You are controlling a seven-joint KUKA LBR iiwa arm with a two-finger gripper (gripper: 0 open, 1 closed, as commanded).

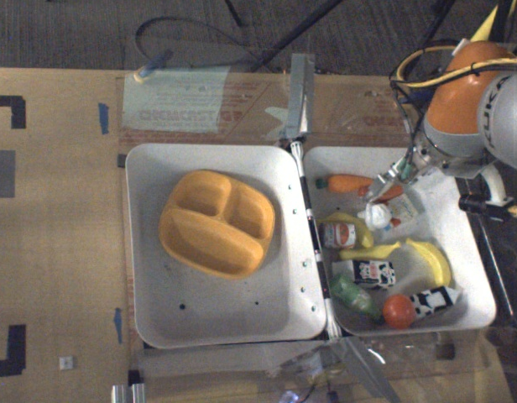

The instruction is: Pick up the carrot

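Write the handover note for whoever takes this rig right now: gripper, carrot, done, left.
Gripper: down in the right bin, at the carrot's right end; finger state cannot be told, and no grasp is visible.
Carrot: lying along the right bin's far side, pointing left, with a small white bottle just nearer the camera.
Done: arm has reached the carrot.
Left: grasp it and lift it.

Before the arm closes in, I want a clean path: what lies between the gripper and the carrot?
In the camera view, nothing: the gripper sits right at the carrot's right end in the right bin.
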